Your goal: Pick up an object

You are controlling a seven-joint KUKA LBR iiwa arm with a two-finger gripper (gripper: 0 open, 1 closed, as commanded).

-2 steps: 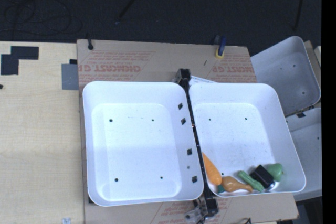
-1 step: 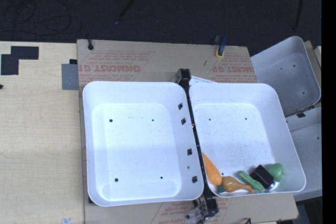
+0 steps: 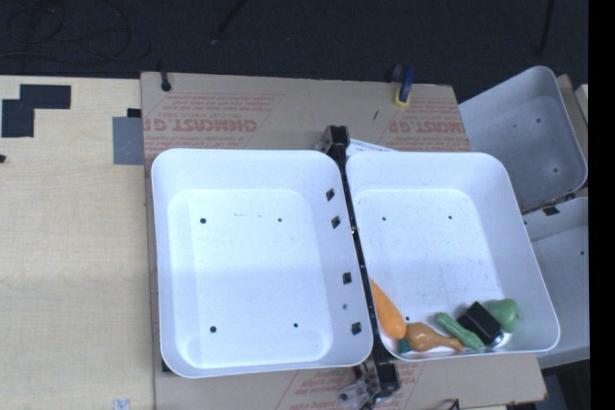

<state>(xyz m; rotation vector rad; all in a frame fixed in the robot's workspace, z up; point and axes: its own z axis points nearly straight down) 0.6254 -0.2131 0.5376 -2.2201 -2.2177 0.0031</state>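
Several small objects lie bunched in the front corner of the right bin [image 3: 437,170]. An orange carrot-shaped piece [image 3: 386,309] leans along the bin's left wall. A tan-orange piece [image 3: 430,337] lies beside it on something pale. A green object [image 3: 459,330] stretches toward a rounder green one [image 3: 504,311], and a black block [image 3: 479,323] rests between them.
The left bin [image 3: 245,170] sits beside the right one, with a black clip strip [image 3: 346,235] along their shared edge. Both stand on a cardboard sheet [image 3: 288,110] over a wooden bench. A grey metal plate [image 3: 528,130] sits at the right.
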